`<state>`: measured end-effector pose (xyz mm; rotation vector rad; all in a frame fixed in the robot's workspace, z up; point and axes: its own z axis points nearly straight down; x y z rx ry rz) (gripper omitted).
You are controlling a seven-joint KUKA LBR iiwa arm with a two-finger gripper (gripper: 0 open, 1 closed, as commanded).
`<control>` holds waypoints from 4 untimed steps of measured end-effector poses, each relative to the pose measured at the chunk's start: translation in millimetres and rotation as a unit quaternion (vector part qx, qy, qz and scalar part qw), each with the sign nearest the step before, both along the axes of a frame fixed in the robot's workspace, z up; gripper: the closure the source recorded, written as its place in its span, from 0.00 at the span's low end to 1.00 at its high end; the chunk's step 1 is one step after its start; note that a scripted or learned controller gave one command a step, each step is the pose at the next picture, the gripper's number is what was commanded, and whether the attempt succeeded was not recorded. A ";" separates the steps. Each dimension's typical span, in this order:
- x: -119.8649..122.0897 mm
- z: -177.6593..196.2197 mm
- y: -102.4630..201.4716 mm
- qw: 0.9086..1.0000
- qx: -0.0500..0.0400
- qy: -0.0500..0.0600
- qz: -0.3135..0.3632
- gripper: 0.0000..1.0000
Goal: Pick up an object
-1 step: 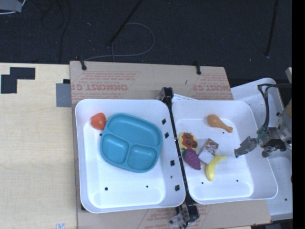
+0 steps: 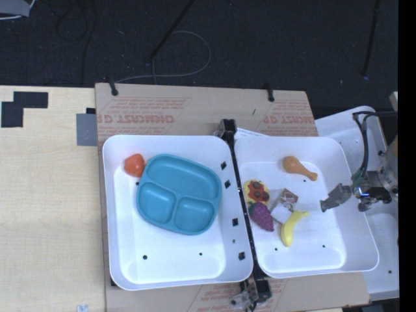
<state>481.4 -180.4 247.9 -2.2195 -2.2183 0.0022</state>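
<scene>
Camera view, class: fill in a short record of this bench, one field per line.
left bin: blue divided plate, orange-red ball
right bin: toy drumstick, banana, purple toy, small carton, red-and-yellow toy
pincer: over right bin's right side, holding nothing visible

The divider (image 2: 237, 194) where the two bins meet serves as the landmark. Left of it, in the left bin (image 2: 169, 265), a sectioned plate (image 2: 177, 194) lies near the middle, with a tomato (image 2: 134, 165) touching its far-left edge. Just right of the divider, in the right bin (image 2: 318, 259), sit a pizza slice (image 2: 257, 191) and, nearer the camera, grapes (image 2: 262, 216). Further right come a small packet (image 2: 285, 201) and a banana (image 2: 290, 227). A drumstick (image 2: 299, 168) lies behind them. The gripper (image 2: 333, 198) stands over the right bin's right side.
</scene>
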 end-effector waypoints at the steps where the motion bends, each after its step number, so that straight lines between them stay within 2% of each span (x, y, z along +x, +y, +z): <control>1: -2.8 -63.6 2.3 1.000 0.001 0.002 0.000 0.00; 3: -4.0 -161.4 13.5 1.000 0.000 -0.001 0.000 0.00; 4: -4.2 -149.4 11.6 1.000 0.000 -0.002 -0.003 1.00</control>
